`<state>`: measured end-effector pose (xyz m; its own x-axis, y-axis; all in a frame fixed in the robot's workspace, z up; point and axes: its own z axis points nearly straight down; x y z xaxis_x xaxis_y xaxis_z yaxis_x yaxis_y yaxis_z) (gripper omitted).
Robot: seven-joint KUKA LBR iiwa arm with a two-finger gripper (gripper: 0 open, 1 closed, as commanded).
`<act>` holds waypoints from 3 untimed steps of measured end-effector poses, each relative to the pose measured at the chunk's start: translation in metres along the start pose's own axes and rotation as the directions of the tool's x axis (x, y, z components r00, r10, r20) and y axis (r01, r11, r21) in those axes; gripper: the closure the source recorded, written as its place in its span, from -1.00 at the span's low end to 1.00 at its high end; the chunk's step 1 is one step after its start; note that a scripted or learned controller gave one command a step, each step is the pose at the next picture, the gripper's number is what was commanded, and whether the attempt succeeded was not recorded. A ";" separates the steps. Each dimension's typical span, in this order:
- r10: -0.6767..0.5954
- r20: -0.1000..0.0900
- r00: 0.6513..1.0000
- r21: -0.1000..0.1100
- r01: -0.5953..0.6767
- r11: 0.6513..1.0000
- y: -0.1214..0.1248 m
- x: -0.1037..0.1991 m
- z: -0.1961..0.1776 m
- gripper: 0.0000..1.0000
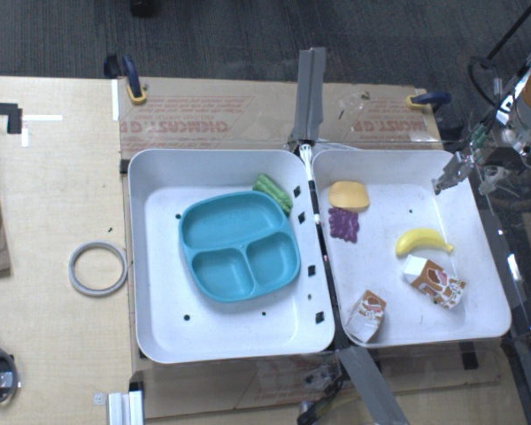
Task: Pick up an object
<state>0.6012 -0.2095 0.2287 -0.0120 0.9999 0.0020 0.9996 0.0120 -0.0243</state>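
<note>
Gripper (450, 177) hangs over the right bin's (478, 326) upper right rim, nothing between its fingers that I can see; how wide they stand, I cannot tell. Below it in that bin: banana (423, 241), purple grapes (343, 225), two small cartons. Blue divided plate (239, 246) sits in the left bin (159, 326).

even, soft overhead light, faint shadows, perhaps slightly blurred edges.
</note>
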 end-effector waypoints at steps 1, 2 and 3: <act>-0.005 -0.001 1.000 0.009 0.005 1.000 0.000 0.000 -0.003 1.00; -0.005 -0.001 1.000 0.009 0.005 1.000 0.000 0.000 -0.003 -1.00; -0.010 -0.002 1.000 0.019 0.010 1.000 0.001 0.000 -0.006 1.00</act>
<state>0.6020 -0.2097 0.2344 -0.0217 0.9998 0.0038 0.9988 0.0219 -0.0432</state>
